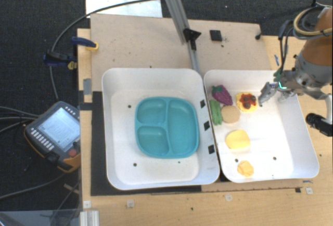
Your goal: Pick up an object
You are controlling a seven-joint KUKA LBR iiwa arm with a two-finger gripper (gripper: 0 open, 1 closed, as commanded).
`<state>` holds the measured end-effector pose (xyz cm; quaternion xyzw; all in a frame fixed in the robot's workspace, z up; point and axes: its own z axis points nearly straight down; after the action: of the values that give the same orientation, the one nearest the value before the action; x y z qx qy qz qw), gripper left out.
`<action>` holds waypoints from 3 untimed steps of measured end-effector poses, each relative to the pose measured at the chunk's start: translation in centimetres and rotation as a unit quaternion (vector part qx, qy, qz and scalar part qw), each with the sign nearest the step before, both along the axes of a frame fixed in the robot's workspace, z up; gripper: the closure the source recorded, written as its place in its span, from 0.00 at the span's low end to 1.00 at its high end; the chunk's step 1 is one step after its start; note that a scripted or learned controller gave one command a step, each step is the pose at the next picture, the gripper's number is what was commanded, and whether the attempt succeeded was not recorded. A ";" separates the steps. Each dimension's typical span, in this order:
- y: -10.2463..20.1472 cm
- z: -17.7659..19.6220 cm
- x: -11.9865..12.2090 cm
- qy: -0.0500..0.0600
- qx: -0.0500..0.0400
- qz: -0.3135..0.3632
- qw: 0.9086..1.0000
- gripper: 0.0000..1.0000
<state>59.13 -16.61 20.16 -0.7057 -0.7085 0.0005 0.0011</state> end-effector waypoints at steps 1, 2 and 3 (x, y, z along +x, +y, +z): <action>0.0 0.2 0.1 -0.002 0.000 0.000 1.000 0.00; -0.5 -4.3 0.7 -0.001 -0.001 -0.001 1.000 0.00; -0.8 -9.4 -0.3 0.000 0.000 -0.002 1.000 0.00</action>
<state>58.84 -17.39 10.77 -0.7068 -0.7074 0.0005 0.0006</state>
